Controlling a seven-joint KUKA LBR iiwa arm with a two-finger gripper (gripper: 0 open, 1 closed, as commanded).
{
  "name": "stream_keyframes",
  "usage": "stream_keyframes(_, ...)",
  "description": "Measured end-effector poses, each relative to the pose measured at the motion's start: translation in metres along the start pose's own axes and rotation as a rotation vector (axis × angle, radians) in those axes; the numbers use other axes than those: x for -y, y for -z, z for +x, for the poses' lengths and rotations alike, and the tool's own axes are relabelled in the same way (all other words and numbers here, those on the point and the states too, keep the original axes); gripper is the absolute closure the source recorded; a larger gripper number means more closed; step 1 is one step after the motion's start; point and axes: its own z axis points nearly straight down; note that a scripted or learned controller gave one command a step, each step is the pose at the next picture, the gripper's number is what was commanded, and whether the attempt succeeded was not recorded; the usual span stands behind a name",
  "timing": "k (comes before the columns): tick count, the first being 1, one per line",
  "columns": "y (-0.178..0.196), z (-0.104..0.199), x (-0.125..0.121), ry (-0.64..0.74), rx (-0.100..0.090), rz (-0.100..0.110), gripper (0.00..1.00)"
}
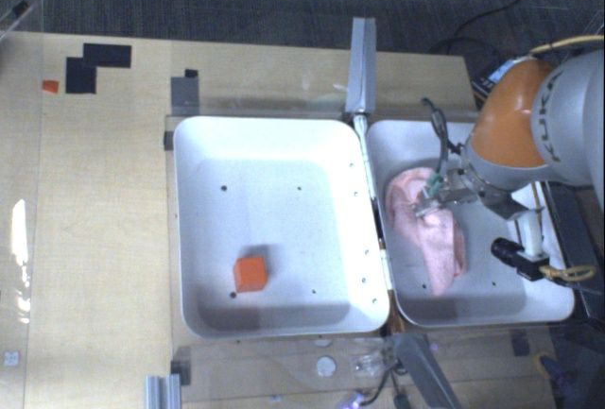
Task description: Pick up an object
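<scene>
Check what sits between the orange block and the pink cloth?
In the camera view, bare white floor of the left bin, then the two bins' adjoining rims; the orange block and pink cloth lie in separate bins.

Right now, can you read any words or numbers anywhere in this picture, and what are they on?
No readable words, numbers or labels.
Black blocky shapes on the bench: plain marks, no letters.
Orange cube in the left bin: blank faces.
Pink cloth in the right bin: no print visible.
Arm's orange band: no writing visible.
</scene>
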Motion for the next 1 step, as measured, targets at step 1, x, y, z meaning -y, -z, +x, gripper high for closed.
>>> stream_keyframes(1,0.0981,0.0176,-0.0466,0.144,-0.006,0.02,1.0)
